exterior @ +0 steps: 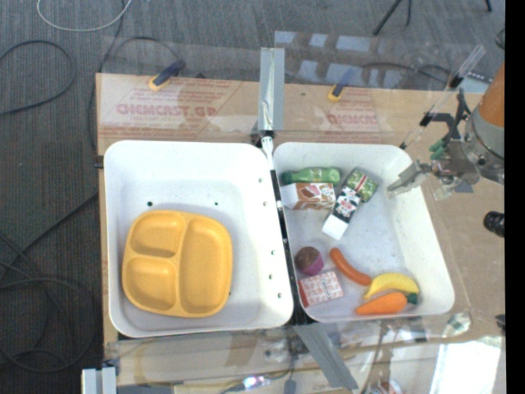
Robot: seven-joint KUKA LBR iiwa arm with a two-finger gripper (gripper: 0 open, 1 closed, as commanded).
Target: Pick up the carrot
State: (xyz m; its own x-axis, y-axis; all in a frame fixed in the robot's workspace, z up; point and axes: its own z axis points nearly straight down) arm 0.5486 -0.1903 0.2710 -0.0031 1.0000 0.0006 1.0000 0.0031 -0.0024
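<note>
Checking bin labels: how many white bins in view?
2. Left bin holds a yellow divided plate. Right bin holds the carrot and the other food items. Nothing suggests a hidden third.

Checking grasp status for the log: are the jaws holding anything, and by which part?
Nothing is held. The gripper is over the right white bin's upper right edge, apart from the orange carrot with green top, which lies in that bin's near corner.
</note>
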